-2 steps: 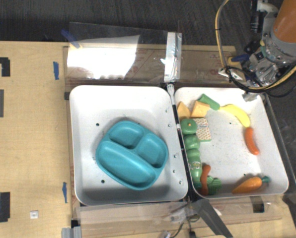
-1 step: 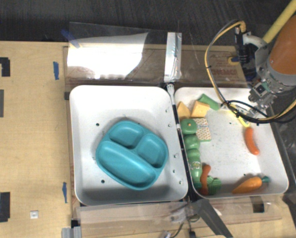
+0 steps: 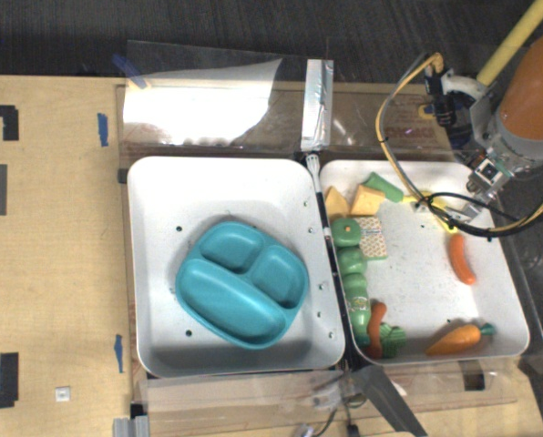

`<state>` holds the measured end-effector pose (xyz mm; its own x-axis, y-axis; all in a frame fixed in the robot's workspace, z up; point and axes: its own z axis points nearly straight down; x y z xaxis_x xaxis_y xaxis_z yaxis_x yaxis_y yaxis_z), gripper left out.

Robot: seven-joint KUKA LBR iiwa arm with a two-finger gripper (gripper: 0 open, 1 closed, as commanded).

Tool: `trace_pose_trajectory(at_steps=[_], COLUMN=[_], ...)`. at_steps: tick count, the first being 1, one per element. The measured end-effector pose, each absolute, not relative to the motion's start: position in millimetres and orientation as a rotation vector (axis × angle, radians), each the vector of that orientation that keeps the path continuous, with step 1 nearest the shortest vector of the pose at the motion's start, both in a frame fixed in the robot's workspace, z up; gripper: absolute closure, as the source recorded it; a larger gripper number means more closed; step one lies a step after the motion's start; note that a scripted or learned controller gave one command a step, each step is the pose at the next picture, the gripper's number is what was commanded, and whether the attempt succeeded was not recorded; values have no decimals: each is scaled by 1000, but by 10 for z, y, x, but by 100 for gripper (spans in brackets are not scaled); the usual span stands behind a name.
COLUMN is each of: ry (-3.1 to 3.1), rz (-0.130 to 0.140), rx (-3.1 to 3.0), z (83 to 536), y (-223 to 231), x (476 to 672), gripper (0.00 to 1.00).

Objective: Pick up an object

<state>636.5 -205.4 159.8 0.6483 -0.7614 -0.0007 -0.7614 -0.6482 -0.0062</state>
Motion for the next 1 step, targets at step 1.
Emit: trace_pose_trajectory(at_steps=[1], ry=[712], rz=[-8], rx=[-3055], z=[2013], y=[-1617], x=[6266], gripper=[100])
